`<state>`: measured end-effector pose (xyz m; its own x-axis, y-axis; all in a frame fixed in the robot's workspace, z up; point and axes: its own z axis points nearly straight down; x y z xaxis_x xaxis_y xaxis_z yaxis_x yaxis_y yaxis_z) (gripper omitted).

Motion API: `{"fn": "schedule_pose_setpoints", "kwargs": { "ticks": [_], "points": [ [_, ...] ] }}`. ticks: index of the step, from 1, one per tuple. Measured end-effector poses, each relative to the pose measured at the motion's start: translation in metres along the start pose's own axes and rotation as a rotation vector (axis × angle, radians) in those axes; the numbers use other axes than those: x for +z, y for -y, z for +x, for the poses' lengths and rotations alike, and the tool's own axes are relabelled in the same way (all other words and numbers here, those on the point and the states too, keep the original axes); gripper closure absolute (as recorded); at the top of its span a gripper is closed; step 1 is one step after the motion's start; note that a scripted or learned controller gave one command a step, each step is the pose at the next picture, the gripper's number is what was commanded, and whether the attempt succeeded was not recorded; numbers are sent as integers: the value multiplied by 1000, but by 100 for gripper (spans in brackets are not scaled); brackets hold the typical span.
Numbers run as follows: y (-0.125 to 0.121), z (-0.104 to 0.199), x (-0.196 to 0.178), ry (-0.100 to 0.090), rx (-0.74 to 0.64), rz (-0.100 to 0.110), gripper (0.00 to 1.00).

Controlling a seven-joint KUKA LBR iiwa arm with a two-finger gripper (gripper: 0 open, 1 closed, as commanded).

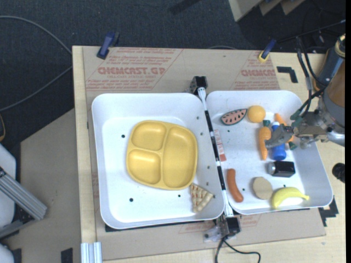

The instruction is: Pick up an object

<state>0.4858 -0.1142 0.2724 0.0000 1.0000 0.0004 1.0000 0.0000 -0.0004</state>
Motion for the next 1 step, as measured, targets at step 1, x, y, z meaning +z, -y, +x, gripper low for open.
{"fn": "schedule_pose_setpoints", "kwargs": {
  "ticks": [1],
  "points": [
    [-74, -75, 187, 0, -1, -2, 0]
  ]
}}
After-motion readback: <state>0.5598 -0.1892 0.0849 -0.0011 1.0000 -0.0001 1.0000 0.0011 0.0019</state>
